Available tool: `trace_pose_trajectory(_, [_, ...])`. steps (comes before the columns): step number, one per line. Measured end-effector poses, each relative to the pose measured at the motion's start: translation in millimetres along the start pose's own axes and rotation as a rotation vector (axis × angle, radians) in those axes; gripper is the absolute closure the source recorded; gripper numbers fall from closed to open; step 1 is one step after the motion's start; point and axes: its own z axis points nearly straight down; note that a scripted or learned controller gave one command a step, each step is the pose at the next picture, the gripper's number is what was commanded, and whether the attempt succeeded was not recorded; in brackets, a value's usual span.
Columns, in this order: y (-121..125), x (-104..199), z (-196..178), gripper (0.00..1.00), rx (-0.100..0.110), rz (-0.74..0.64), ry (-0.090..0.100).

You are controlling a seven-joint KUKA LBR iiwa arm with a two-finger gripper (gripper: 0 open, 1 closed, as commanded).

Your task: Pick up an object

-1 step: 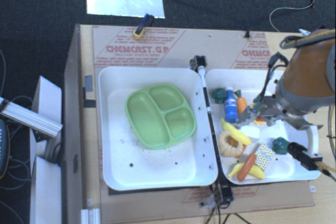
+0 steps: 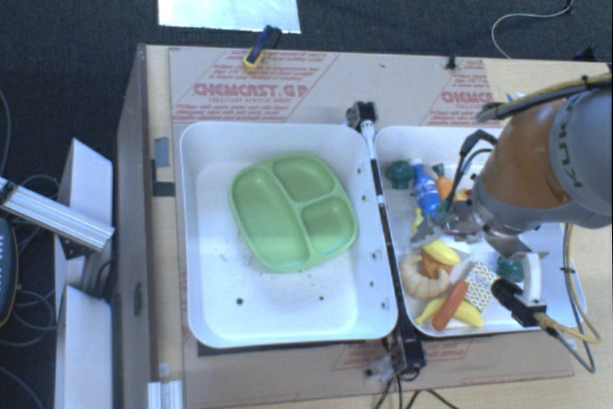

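The right bin (image 2: 479, 141) holds a heap of toy items. A blue bottle (image 2: 426, 192) lies near a dark green piece (image 2: 397, 173) and a small orange piece (image 2: 443, 185). Toward the front lie a yellow piece (image 2: 441, 254), a beige ring (image 2: 420, 276), a red-orange stick (image 2: 448, 305) and a teal piece (image 2: 510, 268). My gripper (image 2: 454, 225) hangs low over the middle of this bin, just right of the blue bottle and above the yellow piece. Nothing shows as lifted.
The left bin (image 2: 220, 302) holds a light green divided plate (image 2: 292, 211). A black ridge (image 2: 378, 206) separates the bins. The grey and orange arm (image 2: 536, 168) covers the right bin's right half. A yellow and black tool (image 2: 259, 48) lies on the cardboard behind.
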Motion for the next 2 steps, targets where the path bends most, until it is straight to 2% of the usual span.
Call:
trace_pose_trajectory(1, [3, 0, -13, 1.0, -0.007, -0.002, 0.0])
trace_pose_trajectory(2, [-23, 90, -85, 1.0, 0.017, -0.003, 0.007])
